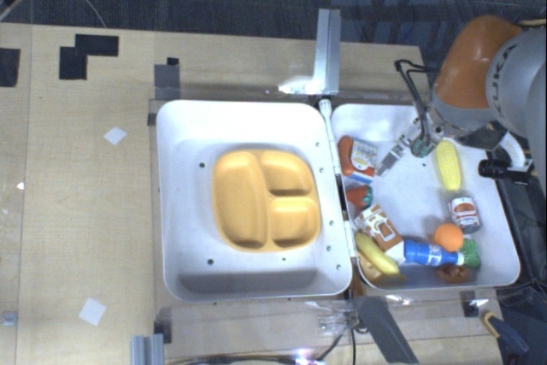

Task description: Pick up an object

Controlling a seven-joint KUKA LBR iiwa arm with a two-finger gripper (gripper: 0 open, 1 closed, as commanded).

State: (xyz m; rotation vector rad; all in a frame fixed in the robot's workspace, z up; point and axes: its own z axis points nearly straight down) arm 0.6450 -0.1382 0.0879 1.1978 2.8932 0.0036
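Scene: we look down at a slant on a pale wooden surface (pixel 77 209) carrying two shallow white bins side by side.
Left bin: the left bin (pixel 184 269), centre of the frame, holds a yellow divided tray (pixel 263 199).
Right bin: the right bin (pixel 504 261), at the right of the frame, holds the small objects.
Arm: the grey arm with its orange band (pixel 479 55) enters at the upper right.
Gripper: the gripper (pixel 400 151) hangs over the upper middle of the right bin; its fingers are too small and blurred for us to tell how far apart they stand, and we see nothing between them.
Nearest object: a red packet with a white label (pixel 359 158), just left of the gripper, against the bin's left wall.
Its axis: the packet seems to run roughly top to bottom of the frame, along the wall.
Other candidates: a corn cob (pixel 448 165) to the right, long axis near vertical in the frame; a small can (pixel 463 214); an orange ball (pixel 449 237); a blue tube (pixel 427 253) lying left to right; a banana (pixel 376 254) slanting toward the lower right.
Risk: we judge the packet's place against the wall leaves little room for a finger, so a grasp may slip or strike the rim.
Second risk: the crowded lower heap could give a double or glancing pick.
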